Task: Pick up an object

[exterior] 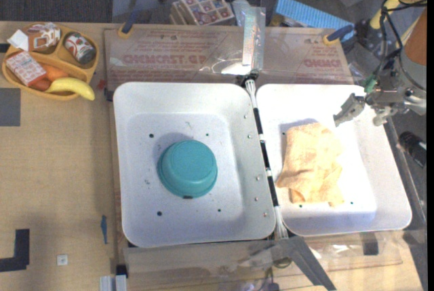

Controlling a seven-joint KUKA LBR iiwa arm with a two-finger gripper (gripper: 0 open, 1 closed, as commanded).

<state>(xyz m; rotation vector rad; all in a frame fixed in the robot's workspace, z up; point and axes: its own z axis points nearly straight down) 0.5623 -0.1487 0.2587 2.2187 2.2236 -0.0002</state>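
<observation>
Cloth (pixel 311 164) in the right bin (pixel 386 215), down and left of your gripper (pixel 363 110).

Your gripper hangs at the bin's upper right, above the floor near the far rim, fingers spread with nothing between them; one finger (pixel 347 110) reaches left, the other sits close to the wrist. Crumpled yellow-orange cloth lies left of centre in that bin, close to the divider. Its long axis runs nearly top to bottom of the frame, slightly slanted, upper end nearest the claw. Judged from here, you need to travel toward lower left, then descend. Teal bowl (pixel 188 168) sits upside down mid left bin (pixel 135 113), well apart, across the divider.
</observation>
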